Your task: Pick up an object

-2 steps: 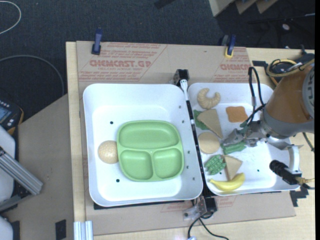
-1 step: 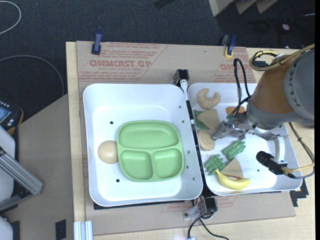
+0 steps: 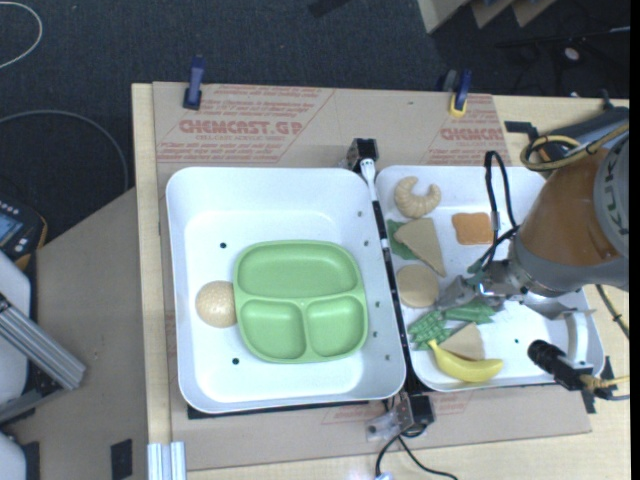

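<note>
Nothing is being carried yet, as far as can be judged; the pick is at the stage of reaching. The gripper (image 3: 462,290) is being held low in the right bin (image 3: 520,180), beside the round beige disc (image 3: 418,287) and just above the green bean pods (image 3: 450,318). Its metal tips are blurred against the food pieces, so whether it is wide or narrow cannot be told, and no object is seen between them. The grasp and the lift are judged to be left.

Around the gripper, small toy foods of smooth plastic are lying. A curved yellow banana (image 3: 466,366) is lying below it, touching a tan wedge (image 3: 467,344). A pale green-edged slice (image 3: 420,240) is lying up and to its left, a ridged croissant (image 3: 416,197) further up, and a flat orange square (image 3: 472,228) above it. Well to its left, in the left bin (image 3: 200,228), a glossy green divided tray (image 3: 300,300) with three compartments is resting, with a round bun (image 3: 215,304) touching its far side.
</note>
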